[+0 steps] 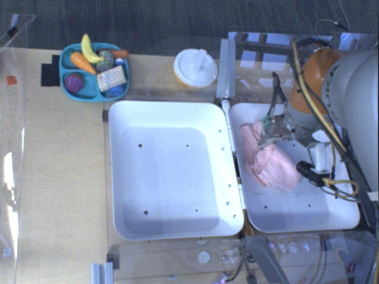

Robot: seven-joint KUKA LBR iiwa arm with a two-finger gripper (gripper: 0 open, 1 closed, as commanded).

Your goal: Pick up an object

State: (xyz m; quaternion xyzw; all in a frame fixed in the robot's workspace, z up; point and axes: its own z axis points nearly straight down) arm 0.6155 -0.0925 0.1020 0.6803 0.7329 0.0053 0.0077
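Tool (pixel 269 130) low over pink cloth (pixel 269 161) in right bin (pixel 308 218); grip not readable.

Down at the upper end of the cloth, close to touching, though impossible to tell whether set wide, narrow or pinched on fabric. Likely risks: catching only a thin fold and losing it on the lift, or closing on the bin floor through the soft heap. Cloth crumpled against the left half of the right bin, near the wall shared with the left bin (pixel 166 170), so a snag on that rim possible too. Cables (pixel 314 99) hanging close beside, apt to drag. Further out on the desk (pixel 59 188): white lidded cup (pixel 195 68), blue tray (pixel 92 73) of toy food, well apart.
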